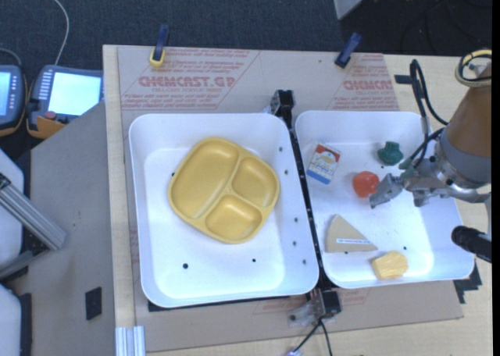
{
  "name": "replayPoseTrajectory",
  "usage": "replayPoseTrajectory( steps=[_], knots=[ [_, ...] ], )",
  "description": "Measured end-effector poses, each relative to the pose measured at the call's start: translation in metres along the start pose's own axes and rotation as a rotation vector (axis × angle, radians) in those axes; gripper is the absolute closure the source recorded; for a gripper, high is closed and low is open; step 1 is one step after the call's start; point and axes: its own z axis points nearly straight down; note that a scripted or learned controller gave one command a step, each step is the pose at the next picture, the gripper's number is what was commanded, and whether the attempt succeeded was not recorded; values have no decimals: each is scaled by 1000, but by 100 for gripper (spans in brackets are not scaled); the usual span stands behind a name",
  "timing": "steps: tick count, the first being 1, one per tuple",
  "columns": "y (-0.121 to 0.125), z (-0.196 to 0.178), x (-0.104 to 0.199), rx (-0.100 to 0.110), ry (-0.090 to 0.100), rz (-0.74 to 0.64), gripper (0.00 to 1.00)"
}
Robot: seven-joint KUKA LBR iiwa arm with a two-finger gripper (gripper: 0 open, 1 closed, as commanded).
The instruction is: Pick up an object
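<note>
The right bin (406, 129) holds several small items: a white, orange and blue carton (323, 163), a green piece (389, 152), a red round piece (364, 183), a tan wedge (348, 235) and a yellow lump (389, 265). My gripper (400, 194) hangs over the right-middle of this bin, just right of the red piece. It is open and its fingers (380, 192) have nothing between them. The left finger's tip sits close beside the red piece; I cannot tell whether they touch.
The left bin (148, 214) holds a yellow divided plate (225, 189). A black divider with clamps (283, 101) runs between the bins. The arm's cables (422, 112) hang over the right bin's far right side. Blue clamps pin the board's back edge.
</note>
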Motion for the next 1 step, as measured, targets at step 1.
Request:
replayPoseTrajectory(
  steps=[1],
  knots=[
    [3, -6, 0, -12, -2, -4, 0]
  ],
)
